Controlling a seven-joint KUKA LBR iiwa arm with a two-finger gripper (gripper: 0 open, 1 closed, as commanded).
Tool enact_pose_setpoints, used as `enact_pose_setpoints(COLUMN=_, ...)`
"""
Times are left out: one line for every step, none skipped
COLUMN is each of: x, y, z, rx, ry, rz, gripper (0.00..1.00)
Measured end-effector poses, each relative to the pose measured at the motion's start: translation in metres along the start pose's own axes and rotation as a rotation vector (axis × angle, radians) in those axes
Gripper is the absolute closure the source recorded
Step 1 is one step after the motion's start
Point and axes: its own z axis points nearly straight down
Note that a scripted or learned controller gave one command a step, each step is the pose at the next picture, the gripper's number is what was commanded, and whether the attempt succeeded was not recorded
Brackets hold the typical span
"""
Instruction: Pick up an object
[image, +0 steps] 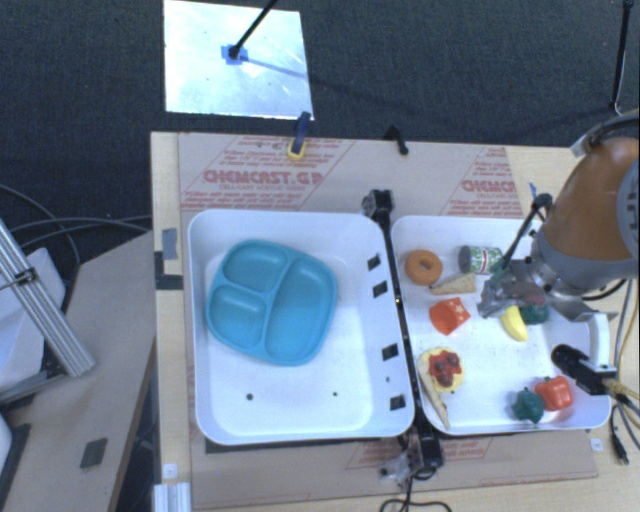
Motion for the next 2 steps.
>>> enact_pose_setpoints(x=0.002, y=-0.001, z=0.005, rx=0.007, ry=0.003, rz=-0.001, gripper=0.0)
enact_pose_setpoints(x=0.007, y=0.048, z=0.079, rx=0.007, ry=0.002, rz=-0.006, gripper=0.0)
